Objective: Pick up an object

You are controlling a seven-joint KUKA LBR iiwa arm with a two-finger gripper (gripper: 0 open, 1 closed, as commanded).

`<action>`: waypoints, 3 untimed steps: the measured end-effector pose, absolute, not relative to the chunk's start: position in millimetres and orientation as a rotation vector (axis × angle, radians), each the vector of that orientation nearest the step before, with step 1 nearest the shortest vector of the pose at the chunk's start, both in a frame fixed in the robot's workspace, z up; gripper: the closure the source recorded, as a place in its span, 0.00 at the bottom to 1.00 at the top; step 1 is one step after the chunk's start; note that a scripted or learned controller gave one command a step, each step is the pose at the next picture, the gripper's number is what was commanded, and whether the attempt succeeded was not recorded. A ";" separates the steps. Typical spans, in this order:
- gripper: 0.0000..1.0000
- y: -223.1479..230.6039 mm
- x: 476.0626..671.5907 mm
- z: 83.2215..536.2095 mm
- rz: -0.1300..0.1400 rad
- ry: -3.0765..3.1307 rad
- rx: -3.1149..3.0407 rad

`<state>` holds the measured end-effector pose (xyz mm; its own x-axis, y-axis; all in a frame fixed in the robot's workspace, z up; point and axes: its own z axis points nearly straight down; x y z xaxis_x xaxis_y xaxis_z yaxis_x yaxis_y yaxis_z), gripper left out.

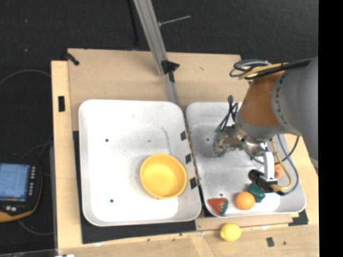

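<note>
1. Hovering low over the right bin [203, 116], the pincer [221, 146] sits near that bin's left-middle floor; whether it is spread or pressed together, I cannot tell, and nothing can be seen pinched in it.
2. Candidate things lie at the right bin's near edge: an orange ball [245, 201], a red piece [217, 205] just left of it, and a dark green piece [258, 191] touching the ball's upper right.
3. The orange ball looks like light toy fruit, smooth and round, so it would likely roll or squirt out unless gripped across its widest part from straight above.
4. The red piece sits against the bin wall, leaving little room on that side.
5. A yellow bowl [163, 175] rests in the left bin [107, 122]; it is probably stiff, light plastic, best taken by its rim.
6. A yellow ball [230, 232] lies on the table [107, 245], outside both bins.
</note>
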<state>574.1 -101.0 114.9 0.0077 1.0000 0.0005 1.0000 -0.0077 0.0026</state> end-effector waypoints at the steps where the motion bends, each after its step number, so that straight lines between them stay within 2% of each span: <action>1: 1.00 -105.3 576.6 179.2 0.007 2.216 2.218; 2: 1.00 -99.7 586.1 232.2 0.007 2.221 2.214; 3: 1.00 -100.8 587.2 259.1 0.004 2.223 2.215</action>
<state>587.2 -100.8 259.1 -0.0036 1.0000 -0.0007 1.0000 0.0036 0.0045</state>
